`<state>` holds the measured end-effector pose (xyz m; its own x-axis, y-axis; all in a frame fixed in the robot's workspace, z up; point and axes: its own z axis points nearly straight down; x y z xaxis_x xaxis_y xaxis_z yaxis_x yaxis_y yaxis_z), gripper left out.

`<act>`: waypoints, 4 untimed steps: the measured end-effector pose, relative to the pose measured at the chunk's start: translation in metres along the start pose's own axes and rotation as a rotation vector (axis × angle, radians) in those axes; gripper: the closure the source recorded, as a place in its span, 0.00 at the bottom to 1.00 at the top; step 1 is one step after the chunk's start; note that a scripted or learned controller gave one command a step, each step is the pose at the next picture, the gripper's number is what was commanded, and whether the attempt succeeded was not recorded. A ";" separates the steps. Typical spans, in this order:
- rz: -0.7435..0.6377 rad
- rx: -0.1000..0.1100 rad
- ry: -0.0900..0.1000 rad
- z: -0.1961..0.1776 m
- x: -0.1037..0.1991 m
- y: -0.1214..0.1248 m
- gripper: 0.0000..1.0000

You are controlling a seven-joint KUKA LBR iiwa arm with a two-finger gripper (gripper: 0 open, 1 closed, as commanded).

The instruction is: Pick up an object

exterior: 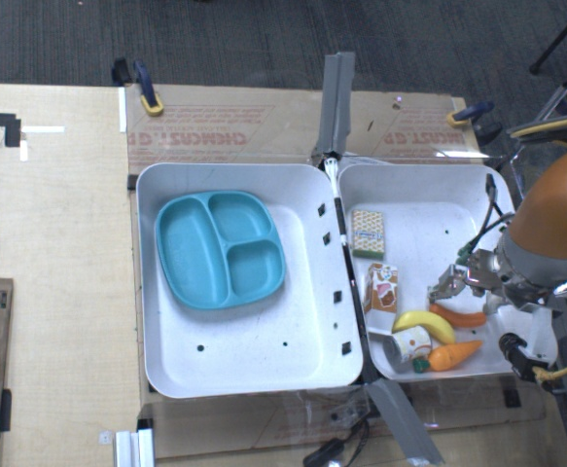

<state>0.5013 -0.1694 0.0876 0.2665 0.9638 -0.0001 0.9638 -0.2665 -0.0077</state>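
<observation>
Where arm [546, 227] overhangs right bin [419, 178], fingers [453, 282] blurred; grip unclear

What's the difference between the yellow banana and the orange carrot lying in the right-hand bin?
The yellow banana is curved, while the orange carrot runs fairly straight and tapers to a point. The banana is plain yellow; the carrot is orange with a green tip at its blunt end. The banana lies higher in the view, the carrot closer to the white bin's near edge. Both look like toy food, lying flat near the gripper.

Single fixed overhead camera, slanted down, probably mid-distance, both bins [157, 290] framed.
</observation>
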 end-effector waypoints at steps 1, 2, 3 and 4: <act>0.004 0.006 0.000 -0.005 -0.002 0.000 1.00; 0.004 0.006 0.000 -0.005 -0.002 0.000 0.00; -0.043 0.000 0.000 0.000 -0.009 -0.023 0.00; -0.039 0.004 0.000 -0.005 -0.011 -0.023 1.00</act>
<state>0.4767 -0.1741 0.0927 0.2287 0.9735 0.0006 0.9734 -0.2286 -0.0121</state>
